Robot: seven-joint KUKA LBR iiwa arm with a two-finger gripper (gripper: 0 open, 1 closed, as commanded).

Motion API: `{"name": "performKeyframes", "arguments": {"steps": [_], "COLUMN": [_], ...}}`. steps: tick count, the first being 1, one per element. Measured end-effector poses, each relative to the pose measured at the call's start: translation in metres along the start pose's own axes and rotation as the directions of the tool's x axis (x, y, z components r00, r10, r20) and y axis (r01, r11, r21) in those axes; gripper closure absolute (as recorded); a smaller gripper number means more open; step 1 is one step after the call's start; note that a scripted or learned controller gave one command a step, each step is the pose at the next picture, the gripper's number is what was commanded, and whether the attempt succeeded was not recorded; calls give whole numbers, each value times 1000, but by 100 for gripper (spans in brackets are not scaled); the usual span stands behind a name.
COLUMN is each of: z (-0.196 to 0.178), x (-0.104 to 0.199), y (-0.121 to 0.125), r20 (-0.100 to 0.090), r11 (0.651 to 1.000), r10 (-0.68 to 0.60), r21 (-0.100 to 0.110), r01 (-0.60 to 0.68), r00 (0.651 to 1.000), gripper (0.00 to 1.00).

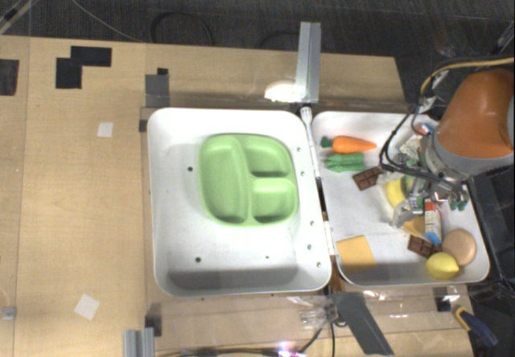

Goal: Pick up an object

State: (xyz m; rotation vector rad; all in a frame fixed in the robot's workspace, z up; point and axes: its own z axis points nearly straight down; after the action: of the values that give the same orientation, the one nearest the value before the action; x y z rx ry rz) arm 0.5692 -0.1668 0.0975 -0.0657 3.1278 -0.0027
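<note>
Camera view gives you the tabletop (pixel 72 211) with two white bins. Your left bin (pixel 169 267) holds a green divided plate (pixel 245 178). Your arm (pixel 479 118) hangs over the right bin (pixel 354 211) at its 3 o'clock side, fingers (pixel 412 207) low among the objects; you cannot tell whether they are open or closed. Carrot (pixel 354 144) at 11 o'clock, yellow block (pixel 356 250) at 7, egg (pixel 459 246) and lemon (pixel 442 265) at 5.

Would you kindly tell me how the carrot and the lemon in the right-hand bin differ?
The carrot is orange, long and tapered; the lemon is yellow and rounded. The carrot lies near the bin's far edge, the lemon in the near right corner beside a brown egg. Both are toy foods in the same white bin.
</note>
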Motion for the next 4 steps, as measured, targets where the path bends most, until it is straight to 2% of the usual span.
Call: {"name": "performKeyframes", "arguments": {"steps": [1,2,3,4], "z": [8,6,8,8], "x": [6,39,-54,-6], "y": [-1,20,51,6], "r20": [1,5,-10,1], "r11": [1000,995,1000,993], "r10": [8,98,-28,115], "r21": [0,2,0,1], "r01": [-8,-98,28,-115], "r00": [1000,995,1000,993], "gripper": [0,0,0,0]}}
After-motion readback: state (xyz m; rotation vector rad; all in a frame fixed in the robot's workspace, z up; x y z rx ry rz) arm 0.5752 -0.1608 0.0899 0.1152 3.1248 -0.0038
